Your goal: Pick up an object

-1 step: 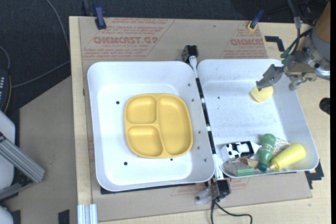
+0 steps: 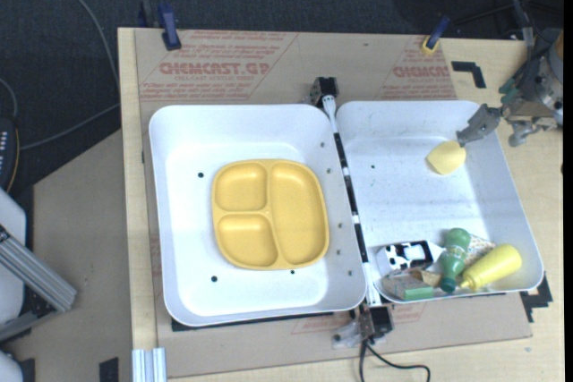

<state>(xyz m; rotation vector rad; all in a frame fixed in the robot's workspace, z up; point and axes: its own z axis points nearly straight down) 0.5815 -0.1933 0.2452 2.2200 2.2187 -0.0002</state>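
From my seat the gripper (image 2: 488,123) sat at the right bin's (image 2: 394,148) far right corner, just above the rim. One finger reached down-left toward a pale yellow lump (image 2: 446,157), its tip just beside the lump's upper edge; a second prong stuck out further right, well apart from the first. I judged the claw released, with nothing between its fingers. I could not tell whether the near finger touched the lump or only hung over it.

The lump lay alone in the upper right of that bin, close to the wall. The other candidates were heaped in the near corner: a yellow bottle (image 2: 491,267), a green piece (image 2: 455,248) and a black-and-white item (image 2: 406,256), packed against one another. The left bin (image 2: 179,192) bore only a yellow plate (image 2: 270,214) with three compartments.

What worried me was the approach. If the fingers came down as they stood, only one would meet the lump, and it looked rounded enough to roll or skid off toward the wall instead of seating in the grasp. The rim was near too; a finger could catch on it and close on air. Going for the heap instead risked snagging two things or nudging all of them.
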